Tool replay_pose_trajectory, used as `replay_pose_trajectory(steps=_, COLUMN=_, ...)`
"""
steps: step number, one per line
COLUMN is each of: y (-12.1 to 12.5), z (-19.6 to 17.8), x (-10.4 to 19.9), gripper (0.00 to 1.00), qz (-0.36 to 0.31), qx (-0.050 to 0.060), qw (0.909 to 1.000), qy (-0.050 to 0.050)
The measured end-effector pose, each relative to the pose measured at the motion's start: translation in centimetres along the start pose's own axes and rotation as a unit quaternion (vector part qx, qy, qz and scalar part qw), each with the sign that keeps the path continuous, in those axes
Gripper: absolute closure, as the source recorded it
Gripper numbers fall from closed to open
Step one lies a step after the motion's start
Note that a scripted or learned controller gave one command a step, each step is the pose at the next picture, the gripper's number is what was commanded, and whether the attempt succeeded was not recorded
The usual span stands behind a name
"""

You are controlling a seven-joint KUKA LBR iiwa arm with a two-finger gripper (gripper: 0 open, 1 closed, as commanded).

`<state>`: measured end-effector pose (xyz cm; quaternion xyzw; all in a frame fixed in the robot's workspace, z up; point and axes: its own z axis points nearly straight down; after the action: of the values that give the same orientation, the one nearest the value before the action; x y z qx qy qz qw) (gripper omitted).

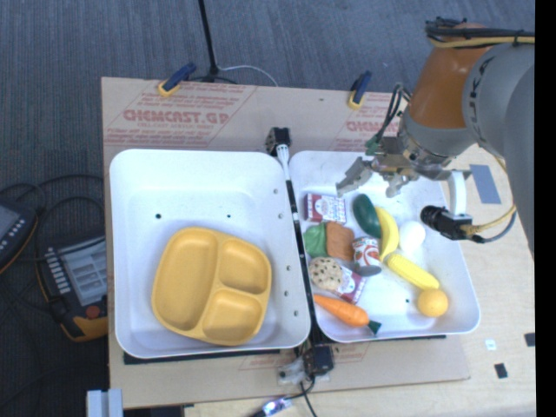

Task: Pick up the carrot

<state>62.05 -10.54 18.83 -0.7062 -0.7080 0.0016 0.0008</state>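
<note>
The orange carrot (341, 311) with a dark green stub lies near the front edge of the right bin (460, 320), pointing right. My gripper (373, 181) hangs over the back of that bin, well behind the carrot and above a red-and-white packet (323, 207) and a dark green vegetable (366, 215). Its two fingers are spread open with nothing between them.
Packed around the carrot are a cookie (327, 273), a small can (366, 255), two bananas (412, 271), a lemon (432, 302) and a white egg (412, 235). The left bin (139, 181) holds a yellow divided tray (213, 282). A black pole (205, 24) rises at the back.
</note>
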Motion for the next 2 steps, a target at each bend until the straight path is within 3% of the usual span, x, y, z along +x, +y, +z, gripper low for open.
replay_pose_trajectory(steps=1, y=-6.0, z=0.6, x=1.5, gripper=0.00, qz=-0.125, qx=0.000, qw=0.9921, qy=0.000)
replay_pose_trajectory(steps=2, y=-13.2, z=0.6, x=3.5, gripper=0.00, qz=-0.177, qx=0.001, qw=0.9841, qy=0.001)
